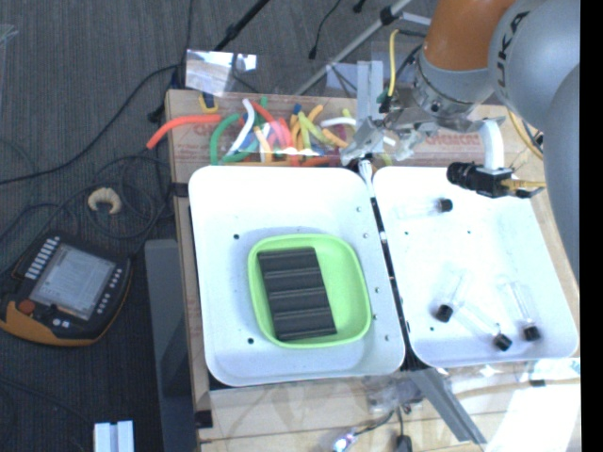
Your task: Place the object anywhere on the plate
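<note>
Left shallow white plastic bin: one square lime-green plate with rounded corners, carrying a dark grey ribbed rectangular block at its middle. Right white bin: several clear tubes with black caps, lying loose. Pincer: metal, poised over the far rims where the bins meet; its opening cannot be told. Counter: wooden.

Teach pendant on floor left of bench; colored tubes piled behind the bins; tape roll nearby.
</note>
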Tool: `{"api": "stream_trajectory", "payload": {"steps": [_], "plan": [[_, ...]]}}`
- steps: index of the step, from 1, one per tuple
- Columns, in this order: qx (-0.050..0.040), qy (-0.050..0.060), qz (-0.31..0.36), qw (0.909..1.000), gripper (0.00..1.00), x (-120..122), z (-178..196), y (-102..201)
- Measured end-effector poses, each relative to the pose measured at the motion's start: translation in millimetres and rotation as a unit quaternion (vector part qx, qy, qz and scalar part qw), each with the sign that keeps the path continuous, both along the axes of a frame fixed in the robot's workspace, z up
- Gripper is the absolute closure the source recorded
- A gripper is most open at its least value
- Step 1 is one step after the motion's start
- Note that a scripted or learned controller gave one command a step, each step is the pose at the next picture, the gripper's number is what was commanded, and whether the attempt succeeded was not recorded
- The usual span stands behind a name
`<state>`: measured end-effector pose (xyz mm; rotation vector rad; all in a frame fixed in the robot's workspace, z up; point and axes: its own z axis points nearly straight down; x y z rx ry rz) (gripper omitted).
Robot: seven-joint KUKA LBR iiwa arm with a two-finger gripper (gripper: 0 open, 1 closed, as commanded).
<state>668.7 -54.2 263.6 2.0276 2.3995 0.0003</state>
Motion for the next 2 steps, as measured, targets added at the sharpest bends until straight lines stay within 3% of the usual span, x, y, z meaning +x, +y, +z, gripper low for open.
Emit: {"api": "stream_trajectory", "payload": {"steps": [1, 2], "plan": [[-0.0006, 0.0, -0.001, 1.0, 0.0, 0, -9, 3], [0.0002, 0.001, -0.036, 0.9994, 0.0, 0, -25, 28]]}}
